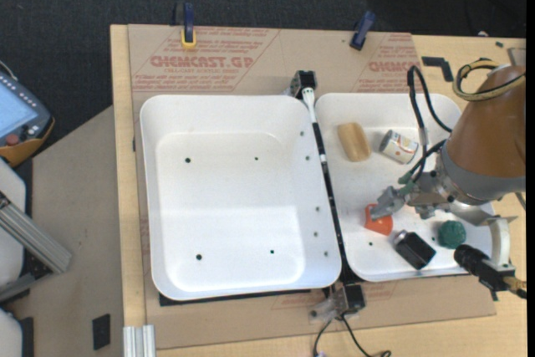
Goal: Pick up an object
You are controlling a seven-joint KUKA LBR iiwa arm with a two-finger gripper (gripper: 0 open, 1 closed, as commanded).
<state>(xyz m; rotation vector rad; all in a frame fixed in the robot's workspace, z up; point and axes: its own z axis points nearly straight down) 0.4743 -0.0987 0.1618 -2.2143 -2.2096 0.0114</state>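
Black block beside green ball, gripper over orange object, grip state unclear

Red "CHEMCAST GP" print on brown board behind bins, partly repeated at right

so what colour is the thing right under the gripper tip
Orange-red; the small object lies in the right bin, seen in the camera view.
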